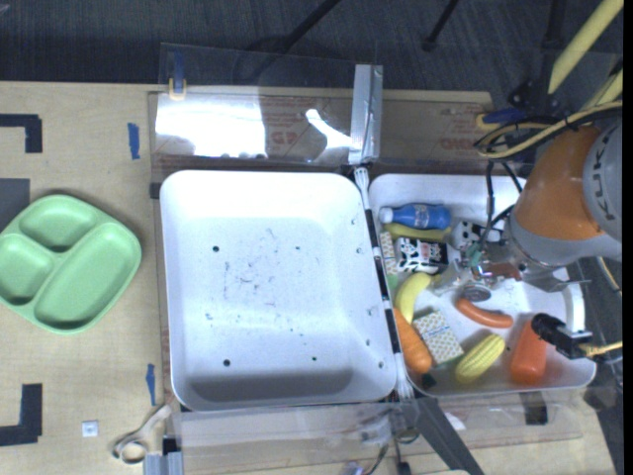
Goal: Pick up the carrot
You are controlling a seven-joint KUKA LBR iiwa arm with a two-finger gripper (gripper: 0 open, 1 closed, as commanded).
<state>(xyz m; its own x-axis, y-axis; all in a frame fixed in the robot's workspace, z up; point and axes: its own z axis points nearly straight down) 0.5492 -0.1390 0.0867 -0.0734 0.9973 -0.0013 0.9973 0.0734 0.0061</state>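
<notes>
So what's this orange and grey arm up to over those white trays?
The arm reaches in from the right and hangs over the right tray, which is packed with toy food. It is meant to pick up the carrot, which lies untouched along that tray's left wall, next to a banana. Its pincer sits above the middle of the pile, near a sausage. On the bench to the left sits a green plate.

You can make out faint reddish print on the cardboard strip [465, 127] at twelve o'clock; it is perhaps lettering, too blurred to read.
</notes>
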